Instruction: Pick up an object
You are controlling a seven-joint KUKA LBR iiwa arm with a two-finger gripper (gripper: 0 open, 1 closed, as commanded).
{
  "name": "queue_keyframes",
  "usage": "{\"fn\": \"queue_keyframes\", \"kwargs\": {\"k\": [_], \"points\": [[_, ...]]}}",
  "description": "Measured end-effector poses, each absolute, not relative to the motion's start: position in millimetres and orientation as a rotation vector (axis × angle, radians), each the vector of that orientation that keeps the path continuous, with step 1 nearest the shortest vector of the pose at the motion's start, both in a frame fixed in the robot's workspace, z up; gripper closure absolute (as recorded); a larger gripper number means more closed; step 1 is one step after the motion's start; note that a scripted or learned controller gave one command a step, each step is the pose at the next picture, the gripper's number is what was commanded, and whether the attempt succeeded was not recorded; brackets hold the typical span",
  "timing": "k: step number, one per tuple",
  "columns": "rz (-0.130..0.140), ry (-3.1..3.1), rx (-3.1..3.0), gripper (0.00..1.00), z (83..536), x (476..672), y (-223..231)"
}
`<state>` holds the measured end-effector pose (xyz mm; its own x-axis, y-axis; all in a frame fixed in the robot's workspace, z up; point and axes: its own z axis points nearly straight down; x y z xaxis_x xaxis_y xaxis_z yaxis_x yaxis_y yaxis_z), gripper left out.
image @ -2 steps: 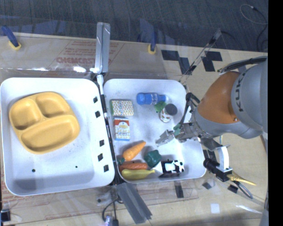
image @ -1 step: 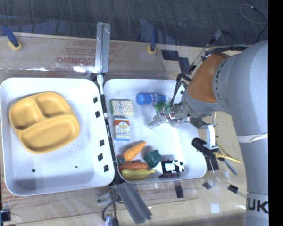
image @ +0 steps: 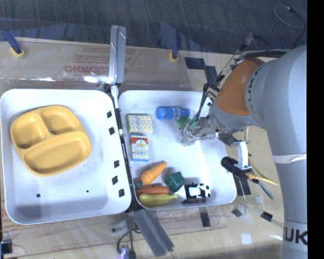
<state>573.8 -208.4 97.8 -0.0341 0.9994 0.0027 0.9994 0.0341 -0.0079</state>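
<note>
In the camera view, the letters "UK" (image: 294,236) are read on the arm. One blue bottle (image: 170,113) is seen in the right bin (image: 216,169), just beside the gripper (image: 191,134); its jaw state cannot be told

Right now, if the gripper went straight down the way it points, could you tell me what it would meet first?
Probably the small green object directly beneath the gripper, beside the blue plastic bottle in the right-hand white bin. Depth is hard to judge from this slanted view, so it might land on the bin floor just beside it.
</note>
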Motion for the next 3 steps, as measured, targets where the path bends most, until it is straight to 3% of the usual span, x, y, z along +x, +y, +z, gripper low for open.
{"fn": "queue_keyframes", "kwargs": {"k": [1,2,3], "points": [[0.006,-2.254,-2.178,0.0,97.8,573.8,-208.4],[0.008,-2.257,-2.17,1.0,106.1,574.4,-207.6],[0.014,-1.936,-2.461,1.0,88.4,654.9,-180.1]]}}
